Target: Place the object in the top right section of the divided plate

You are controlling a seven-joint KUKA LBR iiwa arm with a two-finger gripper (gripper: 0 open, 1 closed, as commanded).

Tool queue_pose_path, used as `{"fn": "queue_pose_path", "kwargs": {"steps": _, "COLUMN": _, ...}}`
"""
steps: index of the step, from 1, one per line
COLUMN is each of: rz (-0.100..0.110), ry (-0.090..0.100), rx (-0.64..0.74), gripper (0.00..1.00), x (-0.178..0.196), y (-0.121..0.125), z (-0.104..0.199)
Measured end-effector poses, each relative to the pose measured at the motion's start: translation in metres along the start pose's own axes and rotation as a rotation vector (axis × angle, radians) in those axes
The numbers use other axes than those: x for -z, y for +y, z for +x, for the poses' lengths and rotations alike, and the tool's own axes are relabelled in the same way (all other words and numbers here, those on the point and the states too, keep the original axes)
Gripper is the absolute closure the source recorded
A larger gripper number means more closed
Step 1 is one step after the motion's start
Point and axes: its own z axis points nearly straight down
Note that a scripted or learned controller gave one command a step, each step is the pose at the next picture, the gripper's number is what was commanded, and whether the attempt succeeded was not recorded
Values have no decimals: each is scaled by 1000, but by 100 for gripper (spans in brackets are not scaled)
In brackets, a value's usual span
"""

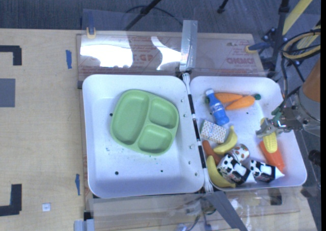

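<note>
In the camera view, the tool (270, 127) hangs over the right bin (254, 118), just above a corn cob (270, 142); I cannot tell its state. The green plate (144, 121) lies in the left bin (97, 138).

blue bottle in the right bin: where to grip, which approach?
Grip the blue bottle across its body at mid-length, coming straight down. It lies flat, its white cap toward the bin's back wall, so its long sides face up. An orange carrot crowds its right side and a checkered packet its base; close the fingers across the narrow width.
</note>
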Motion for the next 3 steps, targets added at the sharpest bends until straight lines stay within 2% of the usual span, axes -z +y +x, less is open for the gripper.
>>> {"fn": "queue_pose_path", "kwargs": {"steps": 1, "rz": 1, "ry": -1, "rx": -167, "gripper": 100, "x": 8, "y": 12, "z": -6}}
{"fn": "queue_pose_path", "kwargs": {"steps": 2, "rz": 3, "ry": 0, "rx": -170, "gripper": 100, "x": 37, "y": -3, "z": -10}}
{"fn": "queue_pose_path", "kwargs": {"steps": 3, "rz": 8, "ry": 3, "rx": -415, "gripper": 100, "x": -4, "y": -14, "z": -2}}
